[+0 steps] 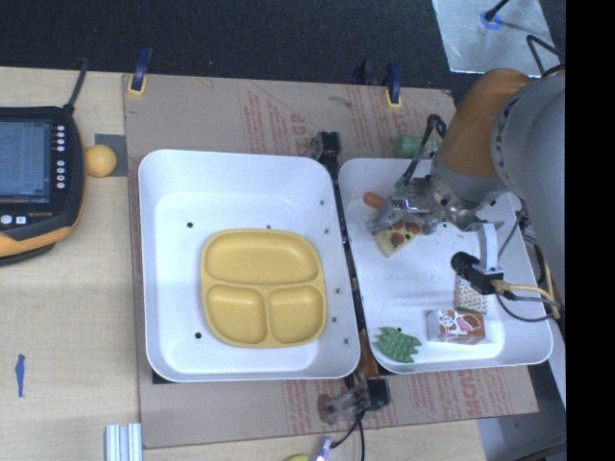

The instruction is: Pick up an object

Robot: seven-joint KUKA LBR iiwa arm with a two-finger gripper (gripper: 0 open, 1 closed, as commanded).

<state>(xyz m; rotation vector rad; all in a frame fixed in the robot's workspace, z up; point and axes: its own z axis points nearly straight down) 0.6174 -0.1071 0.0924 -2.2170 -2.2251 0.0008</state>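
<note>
Pizza-slice toy (393,239) lies flat in the upper left part of the right bin (432,353), a small wedge with a pale crust and dark spots on top. The gripper (408,211) hangs just above it, at the wedge's upper edge, and whether it touches is hard to say. From this slanted view I cannot tell if the fingers are spread or closed; the metal parts blur together there.

An orange piece (372,200) sits just beside the wedge, up and left. A green leafy toy (397,343) rests at the bin's lower left corner, and a small printed packet (458,326) lies near the lower right. The left bin (168,257) carries a yellow divided tray (262,286).

Judging by its look, the wedge is light, stiff plastic, smooth and apt to slide on the bin floor. Being thin and flat, it likely needs a pinch across its narrow sides, fingers pressed low to the floor. A shallow grasp could let it skid away.
</note>
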